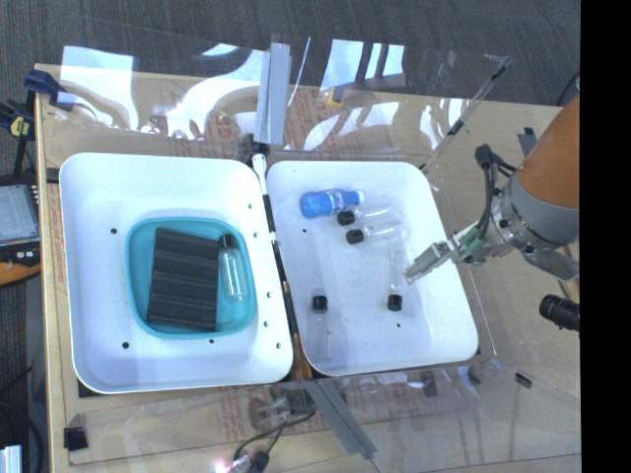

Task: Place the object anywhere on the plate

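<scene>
The surface (118,432) carries two white bins side by side. The left bin (89,264) holds a teal plate (138,239), and on that plate lie a dark ribbed block (184,279) and a clear bottle (233,269) just beside it, touching or nearly touching its right edge. So the plate is the goal spot, and it appears to bear things already.

The right bin (449,318) serves as the supply side. Near its top lies a clear bottle with a blue cap (328,202), and close below it are more clear bottles with dark caps (375,231), hard to separate because they are see-through. Two small dark caps (318,304) sit lower down, well apart from each other.

The end effector (432,257) hangs over the right bin's right side, reaching in from the right at a slant. Whether it is spread or pressed together cannot be told, and nothing visible sits in it. Judging by this, a pick from the right bin is the step in hand, with the carry to the plate not yet done. The clear bottles may be slippery and roll.
</scene>
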`<state>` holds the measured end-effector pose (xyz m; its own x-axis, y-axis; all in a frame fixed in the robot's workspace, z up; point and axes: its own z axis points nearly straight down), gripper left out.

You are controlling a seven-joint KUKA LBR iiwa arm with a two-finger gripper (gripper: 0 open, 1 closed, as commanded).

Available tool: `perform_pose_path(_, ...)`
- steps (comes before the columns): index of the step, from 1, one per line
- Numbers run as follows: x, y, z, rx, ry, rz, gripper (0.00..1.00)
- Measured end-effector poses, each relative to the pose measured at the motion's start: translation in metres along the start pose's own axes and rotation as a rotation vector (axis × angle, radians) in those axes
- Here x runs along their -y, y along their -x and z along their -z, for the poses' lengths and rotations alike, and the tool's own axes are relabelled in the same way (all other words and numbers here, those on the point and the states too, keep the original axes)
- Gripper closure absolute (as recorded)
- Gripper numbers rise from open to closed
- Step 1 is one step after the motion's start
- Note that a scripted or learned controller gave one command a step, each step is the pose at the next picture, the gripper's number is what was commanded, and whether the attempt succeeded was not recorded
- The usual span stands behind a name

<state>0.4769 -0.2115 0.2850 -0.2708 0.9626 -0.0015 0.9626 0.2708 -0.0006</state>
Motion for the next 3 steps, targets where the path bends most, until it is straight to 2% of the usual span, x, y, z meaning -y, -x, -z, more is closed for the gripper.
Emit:
perform_pose_path(1,0.0,0.0,0.005,0.001,0.0,-0.063,0.0)
perform_pose_path(2,0.0,-0.002,-0.063,-0.003,-0.003,-0.089,0.0)
perform_pose_path(3,0.0,0.0,-0.049,-0.002,0.0,-0.095,0.0)
